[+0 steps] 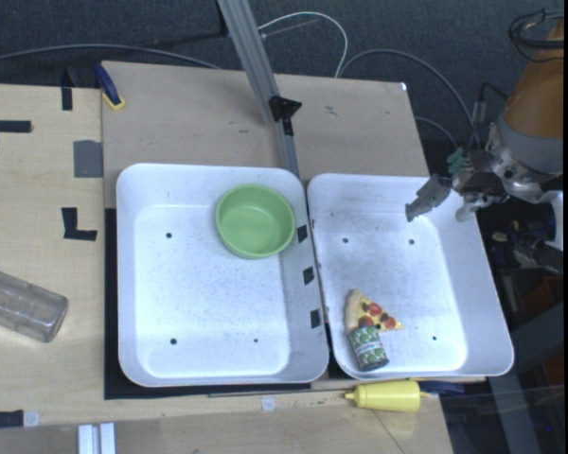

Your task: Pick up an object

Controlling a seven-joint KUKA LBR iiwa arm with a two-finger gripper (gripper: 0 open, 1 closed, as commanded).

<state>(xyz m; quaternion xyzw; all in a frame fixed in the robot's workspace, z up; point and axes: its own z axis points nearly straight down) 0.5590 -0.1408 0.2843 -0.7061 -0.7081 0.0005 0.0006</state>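
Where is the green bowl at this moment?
The green bowl sits in the left bin, near its upper right corner, close to the wall shared with the right bin. It is far from the gripper.

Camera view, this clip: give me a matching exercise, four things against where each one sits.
Things:
1. green bowl
2. pizza slice
3. yellow bottle
4. clear tube

Places:
A. on the bench, left of both bins
B. left bin, upper right part
C. on the bench, just below the right bin
D. right bin, lower part, touching a small green can

Pairs: 1-B, 2-D, 3-C, 4-A
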